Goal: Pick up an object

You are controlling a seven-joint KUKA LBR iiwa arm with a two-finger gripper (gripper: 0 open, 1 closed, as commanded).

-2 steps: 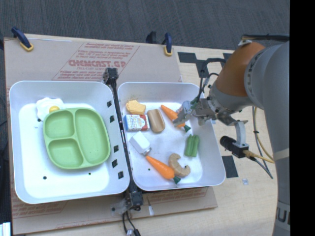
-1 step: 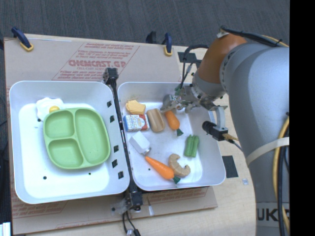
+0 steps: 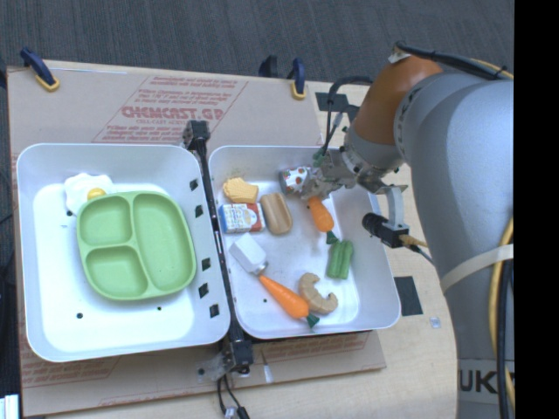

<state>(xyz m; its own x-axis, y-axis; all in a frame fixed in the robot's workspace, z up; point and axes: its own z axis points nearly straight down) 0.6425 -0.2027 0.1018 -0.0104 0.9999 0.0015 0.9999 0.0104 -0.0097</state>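
From the fixed camera above the bench, the grey arm (image 3: pixel 454 138) is reaching in from the right, its orange band (image 3: pixel 389 94) showing above the wrist, and the gripper (image 3: pixel 325 180) is hovering low over the far side of the right bin (image 3: pixel 377 260); whether its jaws are wide, narrow or closed on anything cannot be told here. A small speckled toy (image 3: pixel 296 179) is lying just left of the gripper, and an orange carrot piece (image 3: pixel 320 214) is sitting just near of it. Also lying in that bin are a bread roll (image 3: pixel 277 213), a yellow wedge (image 3: pixel 239 190), a small carton (image 3: pixel 238 218), a green pickle (image 3: pixel 340 258), a whole carrot (image 3: pixel 285 296) and a tan curled piece (image 3: pixel 318 294). In the left bin (image 3: pixel 52 321), a green divided plate (image 3: pixel 135 244) is resting beside a fried egg toy (image 3: pixel 86 187).
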